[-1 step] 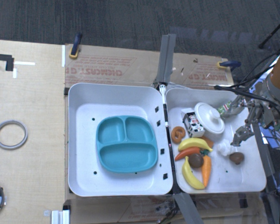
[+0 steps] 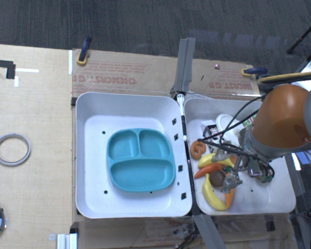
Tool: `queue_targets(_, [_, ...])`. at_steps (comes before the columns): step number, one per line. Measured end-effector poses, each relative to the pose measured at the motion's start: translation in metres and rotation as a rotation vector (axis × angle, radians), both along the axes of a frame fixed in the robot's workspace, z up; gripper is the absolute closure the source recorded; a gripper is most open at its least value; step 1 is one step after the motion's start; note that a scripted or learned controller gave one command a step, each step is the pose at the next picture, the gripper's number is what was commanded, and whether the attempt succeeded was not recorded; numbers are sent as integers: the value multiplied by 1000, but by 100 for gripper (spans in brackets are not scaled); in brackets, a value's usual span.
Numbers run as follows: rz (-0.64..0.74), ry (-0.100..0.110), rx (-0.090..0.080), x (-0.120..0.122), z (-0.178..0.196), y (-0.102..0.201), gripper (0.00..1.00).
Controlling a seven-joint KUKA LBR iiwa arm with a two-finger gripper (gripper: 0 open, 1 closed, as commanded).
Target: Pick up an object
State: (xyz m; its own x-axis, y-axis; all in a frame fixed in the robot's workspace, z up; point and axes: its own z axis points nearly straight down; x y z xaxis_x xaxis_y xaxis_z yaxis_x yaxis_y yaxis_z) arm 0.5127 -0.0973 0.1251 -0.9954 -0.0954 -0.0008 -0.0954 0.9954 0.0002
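Jaws (image 2: 230, 178), state impossible to tell, hover over the light, slippery toy banana (image 2: 212, 196), likeliest gripped mid-curve.

two white bins side by side on the bench, arm reaching in from the right.

left bin (image 2: 87, 144) holding a teal divided plate (image 2: 141, 160), lying flat near its middle. right bin (image 2: 276, 200) crowded at its left side with toy food: a pretzel-like brown ring (image 2: 198, 149), a yellow banana (image 2: 213, 194), an orange carrot-like piece (image 2: 205, 171), a dark brown round item (image 2: 216, 178), something white (image 2: 226, 122) toward the back. hand (image 2: 230, 182) lowered over this pile, just above the banana and brown item, fingers too cluttered to read. orange band (image 2: 280, 120) of the arm above, black cables trailing across. roll of grey tape (image 2: 11, 149) lying on the bench (image 2: 37, 105) far left, well apart from the bins.
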Motion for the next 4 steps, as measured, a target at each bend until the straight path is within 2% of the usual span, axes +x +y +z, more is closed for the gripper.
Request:
queue_targets(1, [-89,-18,-2,44,-26,3,0])
queue_targets(2, [-235,-3,0,-19,-33,-14,0])
queue_targets(3, [-537,-2,0,27,-15,3,0])
queue_targets(4, [-519,-16,4,4,-26,-2,0])
